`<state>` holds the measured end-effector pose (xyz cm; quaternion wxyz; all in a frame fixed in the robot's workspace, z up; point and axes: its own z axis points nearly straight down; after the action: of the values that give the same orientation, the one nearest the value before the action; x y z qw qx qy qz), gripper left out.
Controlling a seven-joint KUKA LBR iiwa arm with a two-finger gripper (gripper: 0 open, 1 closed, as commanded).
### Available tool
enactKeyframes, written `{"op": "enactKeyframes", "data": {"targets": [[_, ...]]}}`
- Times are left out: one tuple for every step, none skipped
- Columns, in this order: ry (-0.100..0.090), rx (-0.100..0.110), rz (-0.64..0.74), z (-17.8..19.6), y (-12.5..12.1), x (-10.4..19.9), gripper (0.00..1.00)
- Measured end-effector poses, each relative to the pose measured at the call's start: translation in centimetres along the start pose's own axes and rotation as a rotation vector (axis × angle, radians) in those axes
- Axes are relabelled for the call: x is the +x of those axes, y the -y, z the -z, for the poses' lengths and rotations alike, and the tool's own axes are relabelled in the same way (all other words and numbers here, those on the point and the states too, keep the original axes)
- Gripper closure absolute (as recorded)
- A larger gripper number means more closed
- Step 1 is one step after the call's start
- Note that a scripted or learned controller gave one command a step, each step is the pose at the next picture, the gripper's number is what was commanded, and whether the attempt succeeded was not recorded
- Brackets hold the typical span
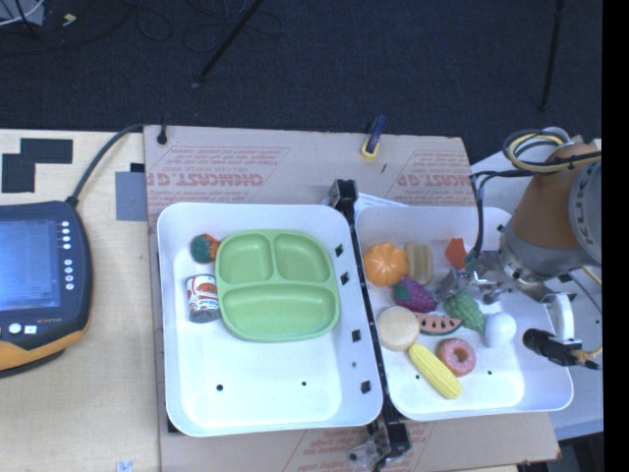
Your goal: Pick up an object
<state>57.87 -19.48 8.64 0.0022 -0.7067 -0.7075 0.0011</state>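
The gripper (pixel 470 281), grip state unclear, hangs over the right bin (pixel 531 391) among one corn cob (pixel 433 370) and one doughnut (pixel 458 356).

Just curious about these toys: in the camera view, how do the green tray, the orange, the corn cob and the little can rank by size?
Largest to smallest:
1. green tray
2. corn cob
3. orange and can, too alike to rank.

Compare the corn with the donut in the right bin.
The corn is yellow; the donut is pink. The corn is a long cob lying at a slant; the donut is a round ring lying flat, its hole facing up. The corn is longer than the donut. Both lie in the right bin, side by side near its front wall.
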Motion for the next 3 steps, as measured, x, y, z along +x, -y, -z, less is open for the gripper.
{"op": "enactKeyframes", "data": {"targets": [[0.000,0.000,-0.002,1.1,0.0,-0.1,1.00],[0.002,-0.008,0.000,6.6,-1.0,0.1,1.00],[0.003,-0.009,0.001,12.8,-1.5,0.6,1.00]]}}
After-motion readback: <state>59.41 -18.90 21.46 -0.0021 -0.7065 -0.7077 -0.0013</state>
